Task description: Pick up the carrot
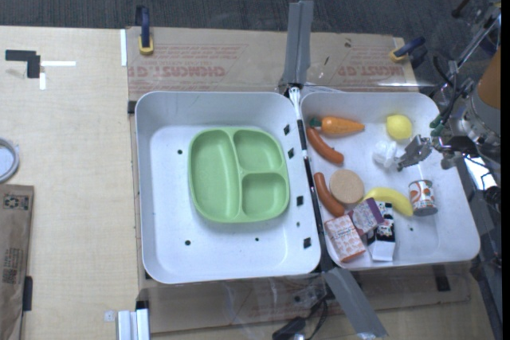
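End effector, bare metal, over right bin, right of centre; finger state can't tell. Crumpled white lump just left of it, round lemon beyond. Carrot: tapered, smooth orange, lying flat at far-left of that bin, well apart from end effector. Left bin has green three-compartment plastic plate.

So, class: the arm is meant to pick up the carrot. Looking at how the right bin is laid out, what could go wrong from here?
1. The carrot lies close against the bin's far-left corner and dividing wall, so the gripper may hit the wall on descent.
2. A sausage lies right beside the carrot; it could be grabbed or nudged instead.
3. The gripper sits over on the right, near the white object and lemon, which it might knock while crossing.
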Tool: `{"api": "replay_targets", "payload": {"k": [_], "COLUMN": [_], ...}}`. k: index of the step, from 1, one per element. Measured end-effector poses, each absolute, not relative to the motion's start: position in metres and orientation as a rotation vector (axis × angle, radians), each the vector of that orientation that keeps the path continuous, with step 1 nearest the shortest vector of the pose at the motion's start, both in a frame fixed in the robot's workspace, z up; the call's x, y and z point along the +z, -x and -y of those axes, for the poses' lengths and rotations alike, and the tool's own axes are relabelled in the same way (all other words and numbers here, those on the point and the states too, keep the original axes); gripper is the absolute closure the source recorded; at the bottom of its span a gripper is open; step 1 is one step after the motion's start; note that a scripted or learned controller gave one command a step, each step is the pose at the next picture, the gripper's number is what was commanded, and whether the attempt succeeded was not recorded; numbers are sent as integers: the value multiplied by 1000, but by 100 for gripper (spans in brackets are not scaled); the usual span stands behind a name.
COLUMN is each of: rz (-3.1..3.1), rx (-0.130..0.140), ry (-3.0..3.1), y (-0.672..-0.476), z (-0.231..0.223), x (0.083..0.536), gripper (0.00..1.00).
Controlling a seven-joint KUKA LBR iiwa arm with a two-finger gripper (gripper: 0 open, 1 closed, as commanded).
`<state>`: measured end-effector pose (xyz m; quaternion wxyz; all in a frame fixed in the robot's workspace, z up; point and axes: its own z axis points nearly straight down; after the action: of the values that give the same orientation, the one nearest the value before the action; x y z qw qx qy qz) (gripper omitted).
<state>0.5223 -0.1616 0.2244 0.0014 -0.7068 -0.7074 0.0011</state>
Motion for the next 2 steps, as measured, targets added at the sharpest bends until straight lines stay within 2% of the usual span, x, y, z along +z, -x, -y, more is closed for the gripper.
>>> {"api": "replay_targets", "payload": {"k": [1,2], "rz": [2499,2678], "rx": [1,0], "ry": [1904,1646], "y": [-597,-659], "z": [149,119], "x": [167,111], "gripper": [0,0]}}
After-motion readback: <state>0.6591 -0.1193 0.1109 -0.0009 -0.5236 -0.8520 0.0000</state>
